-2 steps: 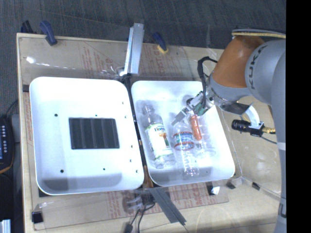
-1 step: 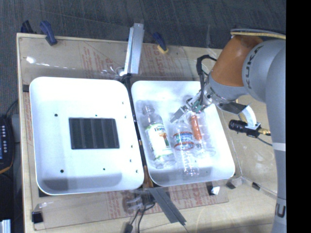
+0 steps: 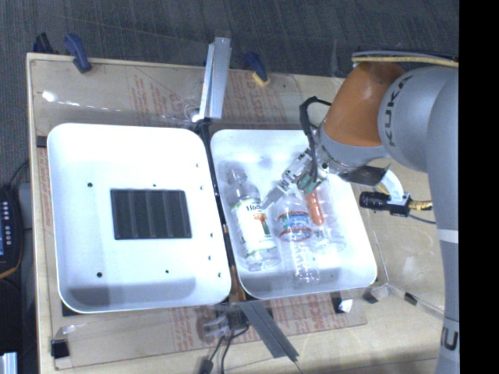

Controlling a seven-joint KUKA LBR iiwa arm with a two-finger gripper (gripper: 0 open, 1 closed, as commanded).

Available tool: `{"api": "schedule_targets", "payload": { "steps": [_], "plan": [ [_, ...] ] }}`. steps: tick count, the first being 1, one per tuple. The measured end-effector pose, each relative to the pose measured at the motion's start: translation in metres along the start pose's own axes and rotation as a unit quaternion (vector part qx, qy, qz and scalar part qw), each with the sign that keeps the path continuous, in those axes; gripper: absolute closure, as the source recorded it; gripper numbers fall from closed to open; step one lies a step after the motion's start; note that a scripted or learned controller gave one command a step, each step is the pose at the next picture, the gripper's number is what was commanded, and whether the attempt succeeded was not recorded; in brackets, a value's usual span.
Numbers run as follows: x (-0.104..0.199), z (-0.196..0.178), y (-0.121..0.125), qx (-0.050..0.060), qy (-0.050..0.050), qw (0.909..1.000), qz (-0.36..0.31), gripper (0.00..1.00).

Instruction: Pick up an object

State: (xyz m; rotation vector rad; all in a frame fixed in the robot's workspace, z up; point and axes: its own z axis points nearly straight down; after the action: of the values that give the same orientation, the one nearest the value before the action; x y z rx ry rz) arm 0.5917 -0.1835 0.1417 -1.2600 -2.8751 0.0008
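A: Clear plastic, mostly. The right bin (image 3: 355, 267) holds two see-through bottles. One bottle (image 3: 251, 220) has a white label with green print and lies lengthwise along the bin's left side, its cap toward the far wall.

B: And the second?

A: The other bottle (image 3: 300, 240) lies just right of the first, nearly touching it, with a blue and red label around its middle and its neck pointing to the near edge. An orange-red marker (image 3: 314, 207) rests against that bottle's right shoulder.

B: Where is the gripper?

A: The gripper (image 3: 274, 197) reaches in from the right, low over the far half of the right bin, its tip between the two bottles' upper ends. Whether its fingers are spread or pressed together I cannot tell; they blur into the clear plastic, and nothing is plainly pinched.

B: The arm itself?

A: The orange band (image 3: 357, 111) sits above the bin's far right corner.

B: The left bin?

A: The left bin (image 3: 78, 170) carries a dark ribbed rectangle (image 3: 150, 213) at its middle.
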Motion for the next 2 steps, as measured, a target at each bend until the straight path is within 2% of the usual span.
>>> {"api": "schedule_targets", "payload": {
  "steps": [1,2],
  "plan": [
    [-0.017,0.006,-0.005,-0.001,-0.002,0.9992,-0.041,0.00],
    [-0.014,-0.064,-0.023,-0.001,-0.002,0.9980,-0.063,0.00]
  ]
}}
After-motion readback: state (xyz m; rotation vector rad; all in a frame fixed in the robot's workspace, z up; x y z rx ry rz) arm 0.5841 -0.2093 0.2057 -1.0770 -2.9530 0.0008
